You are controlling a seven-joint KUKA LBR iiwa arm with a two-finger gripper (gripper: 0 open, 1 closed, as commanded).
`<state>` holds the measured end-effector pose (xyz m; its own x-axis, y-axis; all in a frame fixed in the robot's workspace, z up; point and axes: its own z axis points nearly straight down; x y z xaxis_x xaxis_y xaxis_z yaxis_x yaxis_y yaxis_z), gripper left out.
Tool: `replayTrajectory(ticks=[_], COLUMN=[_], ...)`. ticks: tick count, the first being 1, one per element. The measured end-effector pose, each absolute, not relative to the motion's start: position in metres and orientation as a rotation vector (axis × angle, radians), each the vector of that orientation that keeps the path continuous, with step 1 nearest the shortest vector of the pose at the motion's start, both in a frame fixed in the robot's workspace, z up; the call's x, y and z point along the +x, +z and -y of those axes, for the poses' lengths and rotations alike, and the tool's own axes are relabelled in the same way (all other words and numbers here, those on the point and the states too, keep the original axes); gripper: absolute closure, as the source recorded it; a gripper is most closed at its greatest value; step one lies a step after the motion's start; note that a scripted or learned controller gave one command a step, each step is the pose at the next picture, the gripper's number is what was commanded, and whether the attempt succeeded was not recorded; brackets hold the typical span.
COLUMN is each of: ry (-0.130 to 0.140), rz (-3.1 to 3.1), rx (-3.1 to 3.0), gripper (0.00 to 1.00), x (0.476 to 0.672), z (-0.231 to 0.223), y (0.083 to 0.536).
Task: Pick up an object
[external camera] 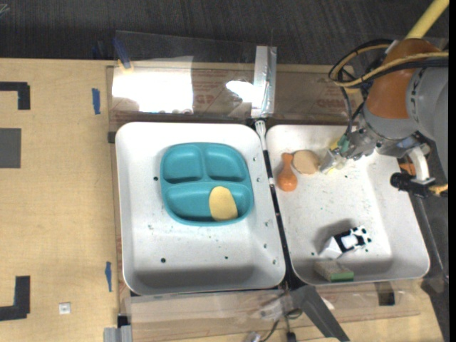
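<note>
In the right bin (377,212), an orange and tan toy (293,168) lies at the far left, close to the divider. My gripper (333,157) hangs low over the back of this bin, just right of the toy's tan end, and nothing shows in it. Near the bin's front lies a small black and white object (350,240). A flat green piece (336,273) rests on the front rim. In the left bin (142,248), a yellow oval object (223,204) lies in the front compartment of a teal divided plate (187,184).
The grey arm with its orange band (395,91) comes in from the upper right over the right bin's back corner. A clear plastic sheet with a metal strip (263,80) stands behind the bins. Cardboard bench (50,212) lies to the left.
</note>
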<state>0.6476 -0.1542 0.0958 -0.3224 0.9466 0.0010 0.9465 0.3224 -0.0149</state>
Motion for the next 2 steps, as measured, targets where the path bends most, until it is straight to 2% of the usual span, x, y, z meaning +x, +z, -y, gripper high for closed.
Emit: replayTrajectory(ticks=[1, 2], ry=[-0.010, -0.002], rz=[2.418, 2.226], rx=[-2.016, -2.215], gripper=[1.00, 1.00], x=[0.669, 0.667], z=[0.073, 0.007], y=[0.189, 0.185])
